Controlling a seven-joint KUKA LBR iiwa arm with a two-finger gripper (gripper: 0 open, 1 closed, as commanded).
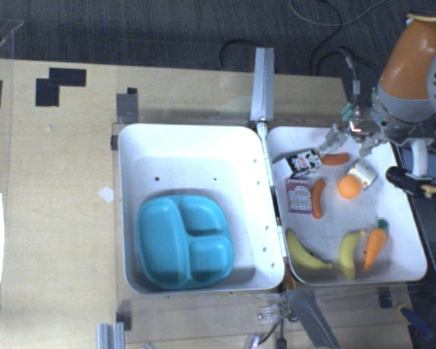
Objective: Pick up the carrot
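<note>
Camera view: hand (346,138) details blurred

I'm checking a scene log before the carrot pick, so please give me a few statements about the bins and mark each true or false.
1. The carrot lies in the right bin. True.
2. The blue tray sits in the right bin. False: it is in the left bin.
3. The gripper holds the carrot. False: it is at the bin's far edge, apart from the carrot.
4. Two bananas lie near the bin's front edge. True.
5. The orange ball touches the carrot. False: they lie apart.
</note>
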